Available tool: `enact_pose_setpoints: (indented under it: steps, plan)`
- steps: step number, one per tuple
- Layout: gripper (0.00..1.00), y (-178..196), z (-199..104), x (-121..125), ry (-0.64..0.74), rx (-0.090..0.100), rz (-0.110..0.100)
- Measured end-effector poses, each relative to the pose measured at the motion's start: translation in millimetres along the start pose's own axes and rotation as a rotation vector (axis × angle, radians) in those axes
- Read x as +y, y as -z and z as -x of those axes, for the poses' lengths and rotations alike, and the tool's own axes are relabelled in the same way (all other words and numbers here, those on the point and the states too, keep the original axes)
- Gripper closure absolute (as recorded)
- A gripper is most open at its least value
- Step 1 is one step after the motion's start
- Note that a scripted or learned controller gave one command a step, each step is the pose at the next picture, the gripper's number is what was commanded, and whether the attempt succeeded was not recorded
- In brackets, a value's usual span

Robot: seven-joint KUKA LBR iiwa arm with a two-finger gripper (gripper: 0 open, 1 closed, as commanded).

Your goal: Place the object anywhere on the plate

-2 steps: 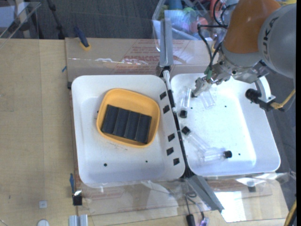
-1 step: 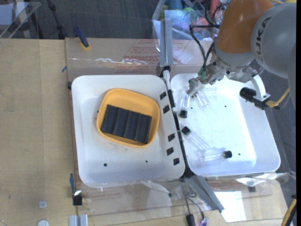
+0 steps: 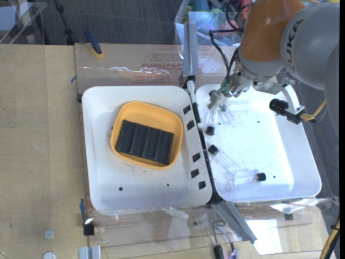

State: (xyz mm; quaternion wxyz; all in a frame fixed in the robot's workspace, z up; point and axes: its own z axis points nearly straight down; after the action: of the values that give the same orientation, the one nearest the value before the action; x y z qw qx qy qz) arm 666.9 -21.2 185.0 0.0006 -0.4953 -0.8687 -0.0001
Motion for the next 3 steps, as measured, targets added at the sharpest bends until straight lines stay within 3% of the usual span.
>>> enact_pose_setpoints:
  steps: [1,2,3]
  plan:
    - [1.0,0,-16,10,0.059,0.0,0.0]
    - [1.0,0,-27,-6,0.122,0.0,0.0]
    - [1.0,0,-25,4,0.208,-0.003,0.003]
